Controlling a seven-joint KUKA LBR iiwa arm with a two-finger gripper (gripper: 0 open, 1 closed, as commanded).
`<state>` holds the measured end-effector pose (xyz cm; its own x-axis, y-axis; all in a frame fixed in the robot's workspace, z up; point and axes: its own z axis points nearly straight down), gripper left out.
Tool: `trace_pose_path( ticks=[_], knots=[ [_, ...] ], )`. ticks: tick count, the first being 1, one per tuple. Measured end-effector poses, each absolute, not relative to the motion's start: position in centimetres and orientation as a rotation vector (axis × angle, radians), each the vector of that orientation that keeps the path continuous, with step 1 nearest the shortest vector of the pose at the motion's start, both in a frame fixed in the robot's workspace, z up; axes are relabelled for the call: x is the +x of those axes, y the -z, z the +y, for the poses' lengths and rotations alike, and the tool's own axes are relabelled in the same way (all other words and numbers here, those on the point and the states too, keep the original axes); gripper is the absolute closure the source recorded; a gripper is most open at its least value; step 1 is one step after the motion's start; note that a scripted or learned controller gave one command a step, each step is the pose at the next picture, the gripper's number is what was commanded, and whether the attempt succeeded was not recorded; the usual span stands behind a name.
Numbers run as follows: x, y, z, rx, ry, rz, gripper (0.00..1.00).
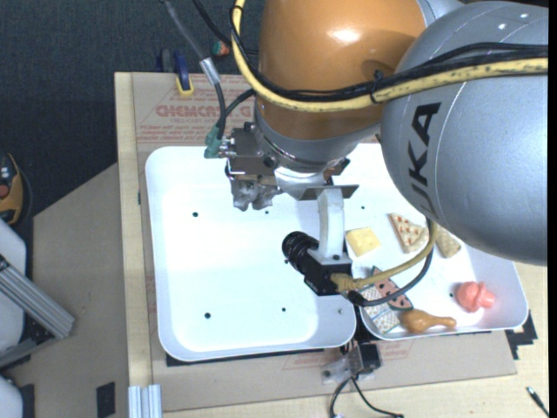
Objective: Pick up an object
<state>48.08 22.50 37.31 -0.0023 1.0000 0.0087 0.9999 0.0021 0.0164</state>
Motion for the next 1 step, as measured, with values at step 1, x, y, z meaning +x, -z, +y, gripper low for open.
trace_pose_path(
  ticks=[1],
  knots=[
    [49.50,-29.45,22.42,2.226,0.012,2.222,1.00]
  ],
)
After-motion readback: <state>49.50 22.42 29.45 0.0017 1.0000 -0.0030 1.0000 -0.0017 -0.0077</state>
